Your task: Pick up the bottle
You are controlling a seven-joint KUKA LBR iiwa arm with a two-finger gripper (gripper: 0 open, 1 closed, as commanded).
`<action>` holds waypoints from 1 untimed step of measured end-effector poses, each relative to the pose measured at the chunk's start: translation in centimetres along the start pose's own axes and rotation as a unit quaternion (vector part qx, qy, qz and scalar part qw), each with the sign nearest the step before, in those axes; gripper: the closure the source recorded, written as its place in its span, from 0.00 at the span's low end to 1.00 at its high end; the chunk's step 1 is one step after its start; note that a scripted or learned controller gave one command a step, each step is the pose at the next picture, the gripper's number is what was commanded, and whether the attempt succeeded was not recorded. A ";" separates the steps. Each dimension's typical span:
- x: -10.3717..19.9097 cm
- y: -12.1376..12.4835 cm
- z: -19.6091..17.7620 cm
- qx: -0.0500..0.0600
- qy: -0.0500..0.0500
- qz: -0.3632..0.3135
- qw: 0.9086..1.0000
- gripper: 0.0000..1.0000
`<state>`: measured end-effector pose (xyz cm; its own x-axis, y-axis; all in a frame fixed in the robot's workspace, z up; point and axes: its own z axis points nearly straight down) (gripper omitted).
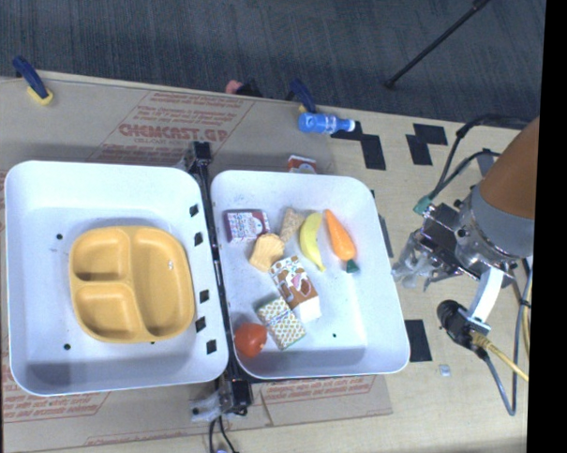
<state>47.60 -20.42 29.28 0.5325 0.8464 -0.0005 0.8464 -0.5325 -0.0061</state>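
A small blue bottle [318, 124] lies on its side on the cardboard behind the right bin [378, 319], outside both bins. My gripper [415, 268] hangs over the bench just past the right bin's right rim, at about mid-height of the bin. It is well away from the bottle, which is up and to the left of it. Nothing shows in the gripper.
The right bin holds a banana [309, 241], a carrot [339, 236], a brown packet [245, 224], a small carton [298, 287], a patterned box [281, 323], a tomato [250, 339] and bread pieces [266, 253]. A yellow divided plate [131, 282] sits in the left bin [24, 360]. Blue clamps [302, 93] grip the board's far edge.
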 end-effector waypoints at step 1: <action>0.1 -0.1 -1.5 -0.001 -0.001 0.069 0.998 1.00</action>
<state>47.62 -20.28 30.81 0.6443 0.7648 -0.0021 0.7648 -0.6443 -0.0029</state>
